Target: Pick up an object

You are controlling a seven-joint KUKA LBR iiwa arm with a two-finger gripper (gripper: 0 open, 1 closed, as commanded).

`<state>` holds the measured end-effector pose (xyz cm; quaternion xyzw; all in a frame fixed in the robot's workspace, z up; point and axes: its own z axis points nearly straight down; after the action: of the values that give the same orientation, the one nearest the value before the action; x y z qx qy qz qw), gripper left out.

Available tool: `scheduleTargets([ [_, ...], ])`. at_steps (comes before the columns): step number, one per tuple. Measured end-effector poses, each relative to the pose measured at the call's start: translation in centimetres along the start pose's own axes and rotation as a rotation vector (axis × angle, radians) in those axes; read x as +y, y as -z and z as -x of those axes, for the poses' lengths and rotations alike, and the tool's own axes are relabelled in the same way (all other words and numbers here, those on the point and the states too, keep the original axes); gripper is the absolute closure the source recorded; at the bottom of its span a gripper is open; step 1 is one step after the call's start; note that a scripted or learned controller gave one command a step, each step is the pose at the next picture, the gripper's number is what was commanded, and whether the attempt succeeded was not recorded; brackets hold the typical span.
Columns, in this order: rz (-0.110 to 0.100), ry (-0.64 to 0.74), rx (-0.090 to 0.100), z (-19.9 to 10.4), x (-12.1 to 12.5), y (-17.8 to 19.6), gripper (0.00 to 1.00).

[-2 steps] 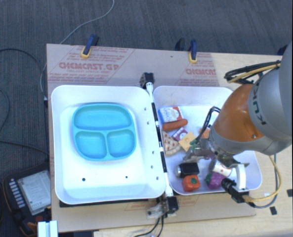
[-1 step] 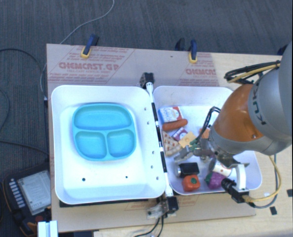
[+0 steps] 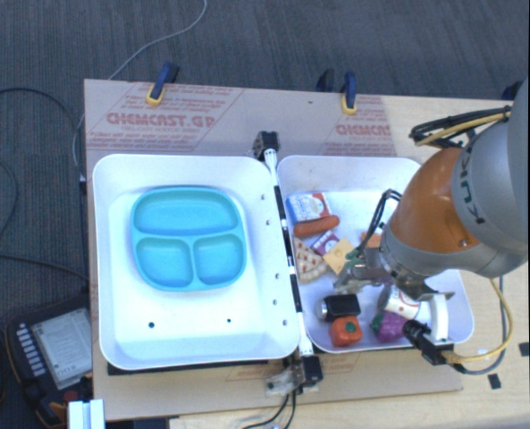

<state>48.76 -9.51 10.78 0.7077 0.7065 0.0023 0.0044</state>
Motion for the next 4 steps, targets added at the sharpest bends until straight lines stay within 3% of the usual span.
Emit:
scheduleTargets([
  [1, 0.0, 0.0, 0.0, 0.0, 0.0, 0.0, 0.0],
  [2, 0.0, 0.0, 0.0, 0.0, 0.1, 0.9, 1.0],
  [3, 0.0, 0.0, 0.0, 0.0, 0.1, 0.9, 0.0],
  [4, 0.0, 0.001, 0.0, 0.0, 0.1, 1.9, 1.0],
])
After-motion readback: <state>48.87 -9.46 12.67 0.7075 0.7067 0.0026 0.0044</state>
